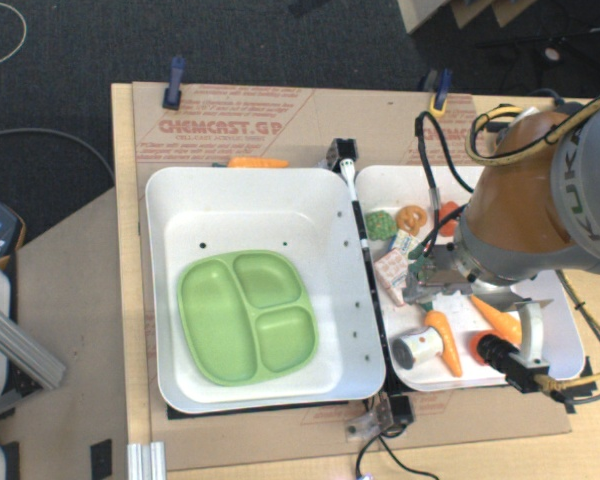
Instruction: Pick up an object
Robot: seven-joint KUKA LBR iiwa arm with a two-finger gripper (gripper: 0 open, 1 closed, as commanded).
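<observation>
I am looking down on the left bin (170, 268), which is holding a light green divided plate (246, 314) with three compartments, lying flat toward the bin's lower half. A small orange piece (258, 163) is lying on the cardboard just outside that bin's far rim, at about twelve o'clock from the plate.

Moving right, past the black clip (342, 152) where the two bins meet, the right bin (380, 180) is carrying the clutter. A green round thing (380, 224) and an orange-brown ring (413, 217) are sitting side by side near the far end. Below them a pale wrapped packet (391, 267) with pinkish print is lying slanted against the bin's left wall. Nearer the front, a white cylinder (417, 348) with a dark end is lying on its side, touching an orange carrot (443, 340) that is pointing toward five o'clock. A second orange piece (496, 316) is lying farther right.

My gripper (426, 280) is hanging low over the middle of this bin, its metal parts blurring together, so I cannot tell how it stands or whether anything is in it. The packet is lying just beside it at about ten o'clock; the carrot is sitting near it at five o'clock, and the white cylinder at six o'clock.
</observation>
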